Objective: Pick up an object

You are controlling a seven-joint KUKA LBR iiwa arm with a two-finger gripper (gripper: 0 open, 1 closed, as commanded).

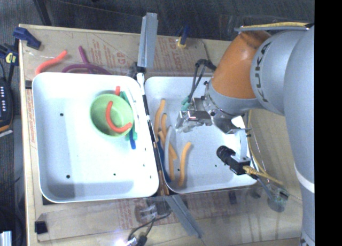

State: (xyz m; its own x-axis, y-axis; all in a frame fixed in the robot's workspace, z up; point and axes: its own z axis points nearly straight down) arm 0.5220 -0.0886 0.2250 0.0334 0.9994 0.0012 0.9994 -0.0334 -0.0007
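Over the bench point(80, 44), reaching in from beyond the right bin point(214, 181): arm point(278, 74), grey with an orange band, wrist low above that bin's upper middle. Left of the right bin, sharing a wall with it: left bin point(80, 181), bearing a green bowl point(109, 115) with a red strip curled in it (a blue-green piece tucked against the bowl's side nearest the right bin). Inside the right bin, along the wall it shares with the left bin: several orange worms point(184, 159), thin and curved, long axes running roughly from the bin's far edge toward its near edge. Above the bin floor, just beside the upper worms and on their side away from the shared wall: gripper point(188, 117), pointing toward them, nearest worm judged to lie close off its tip toward the shared wall. Grip state: impossible to tell, metal parts too jumbled to read; nothing seen held.
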